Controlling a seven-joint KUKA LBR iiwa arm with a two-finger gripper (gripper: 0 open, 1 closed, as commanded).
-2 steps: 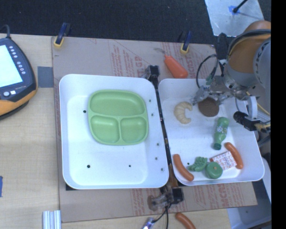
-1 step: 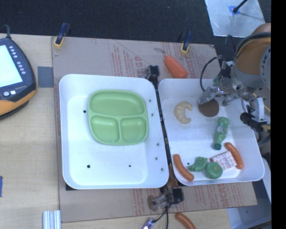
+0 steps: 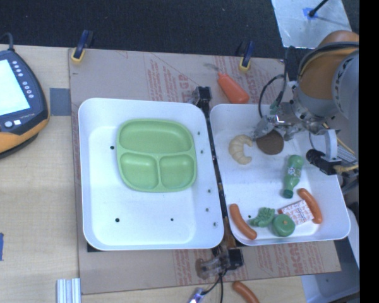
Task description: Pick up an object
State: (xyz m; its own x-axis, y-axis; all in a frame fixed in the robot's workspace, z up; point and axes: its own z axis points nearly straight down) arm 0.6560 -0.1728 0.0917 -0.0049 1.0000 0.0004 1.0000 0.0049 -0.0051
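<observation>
Brown round object (image 3: 270,143) under pincer (image 3: 275,124)

So the arm (image 3: 331,74) is a chunky rounded thing, grey shell with a fat orange band just above the wrist. Black cables loop off the wrist, and the gripper (image 3: 275,124) end is a clutter of small silvery metal and black bits.

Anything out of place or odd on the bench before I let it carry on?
Yes. An orange carrot lies on the cardboard just beyond the right bin, outside both bins. Another orange piece lies on the bench at the near edge, below the bins. The items inside the right bin look undisturbed.
</observation>
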